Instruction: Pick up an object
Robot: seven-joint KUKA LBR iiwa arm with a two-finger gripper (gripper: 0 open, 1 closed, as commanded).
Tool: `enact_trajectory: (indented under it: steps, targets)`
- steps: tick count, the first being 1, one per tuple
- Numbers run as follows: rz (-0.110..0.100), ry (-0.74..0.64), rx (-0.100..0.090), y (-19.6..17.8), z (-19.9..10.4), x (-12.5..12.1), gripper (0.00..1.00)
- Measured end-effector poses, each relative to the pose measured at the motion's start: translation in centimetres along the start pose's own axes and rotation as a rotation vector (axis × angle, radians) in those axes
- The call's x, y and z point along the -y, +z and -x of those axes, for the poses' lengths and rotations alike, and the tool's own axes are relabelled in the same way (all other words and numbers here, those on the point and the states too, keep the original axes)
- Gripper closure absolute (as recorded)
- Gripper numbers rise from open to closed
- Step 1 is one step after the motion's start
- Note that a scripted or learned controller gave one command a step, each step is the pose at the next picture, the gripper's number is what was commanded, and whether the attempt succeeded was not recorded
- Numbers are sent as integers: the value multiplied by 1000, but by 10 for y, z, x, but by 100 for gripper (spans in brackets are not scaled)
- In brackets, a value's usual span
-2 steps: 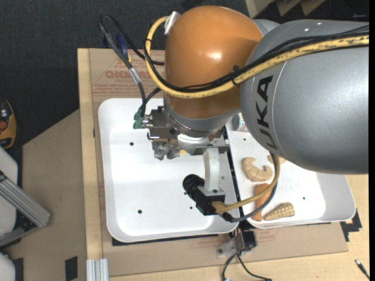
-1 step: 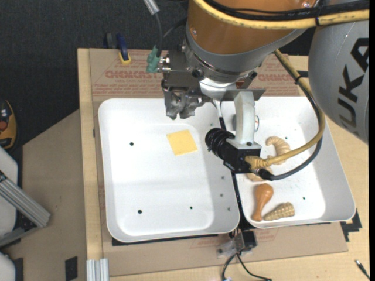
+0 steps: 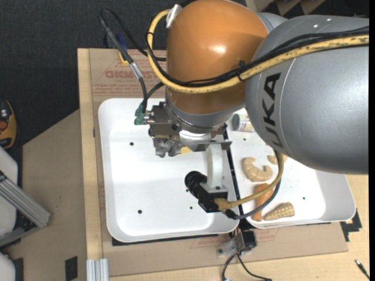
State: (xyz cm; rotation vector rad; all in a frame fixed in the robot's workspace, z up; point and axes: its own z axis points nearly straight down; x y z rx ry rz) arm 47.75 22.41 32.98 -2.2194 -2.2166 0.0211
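My gripper (image 3: 166, 147) hangs low over the back middle of the left white bin (image 3: 126, 180), mostly hidden under the orange band and the wrist. A small yellow bit (image 3: 186, 150) shows just to its right, against the bin floor; what it is cannot be made out. In the right bin (image 3: 331, 201) lie a pale croissant-shaped piece (image 3: 258, 168), an orange stick-shaped object (image 3: 265, 195) and a tan ridged cone (image 3: 279, 211).
The arm's big grey body covers most of the right bin. A small grey-blue object (image 3: 237, 122) peeks out at that bin's back left. Both bins rest on a cardboard sheet (image 3: 88, 98). The wall between the bins (image 3: 233, 174) runs right of the gripper.
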Motion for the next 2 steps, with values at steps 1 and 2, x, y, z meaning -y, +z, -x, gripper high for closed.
enact_trajectory:
  steps: [1, 2]
  targets:
    - [32, -3, -16, -166, 1, 0, 100]
    - [-5, 0, 2, 1, 0, 1, 100]
